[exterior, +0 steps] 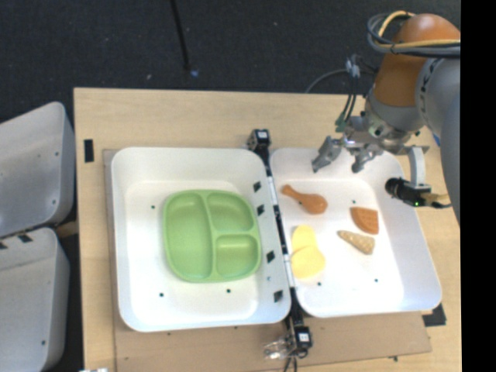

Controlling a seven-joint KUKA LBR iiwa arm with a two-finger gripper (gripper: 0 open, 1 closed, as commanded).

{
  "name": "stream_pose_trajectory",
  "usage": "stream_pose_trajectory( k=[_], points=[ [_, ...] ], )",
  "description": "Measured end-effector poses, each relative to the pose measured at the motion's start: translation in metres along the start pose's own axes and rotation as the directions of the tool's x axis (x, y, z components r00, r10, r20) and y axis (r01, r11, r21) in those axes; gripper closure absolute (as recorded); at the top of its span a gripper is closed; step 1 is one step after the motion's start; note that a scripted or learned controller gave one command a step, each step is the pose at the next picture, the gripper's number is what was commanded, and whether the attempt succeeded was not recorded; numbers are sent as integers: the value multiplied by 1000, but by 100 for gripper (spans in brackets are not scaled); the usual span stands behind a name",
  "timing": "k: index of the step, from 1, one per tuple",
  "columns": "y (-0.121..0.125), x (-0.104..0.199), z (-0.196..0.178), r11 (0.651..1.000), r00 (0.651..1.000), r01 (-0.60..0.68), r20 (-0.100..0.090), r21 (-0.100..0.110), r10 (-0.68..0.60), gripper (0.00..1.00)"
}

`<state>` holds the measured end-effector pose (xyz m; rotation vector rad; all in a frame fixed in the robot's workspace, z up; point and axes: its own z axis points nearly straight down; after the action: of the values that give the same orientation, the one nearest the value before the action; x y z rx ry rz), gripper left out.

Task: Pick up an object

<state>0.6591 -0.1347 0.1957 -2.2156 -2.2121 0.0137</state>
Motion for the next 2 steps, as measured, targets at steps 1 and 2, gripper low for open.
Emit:
stream_pose_trajectory(
  k=[1, 2],
  points=[
    [3, 0, -10, 1000, 1000, 2, 1, -15, -2, 0],
    [6, 6, 49, 1000, 1000, 5, 3, -11, -5, 0]
  ],
)
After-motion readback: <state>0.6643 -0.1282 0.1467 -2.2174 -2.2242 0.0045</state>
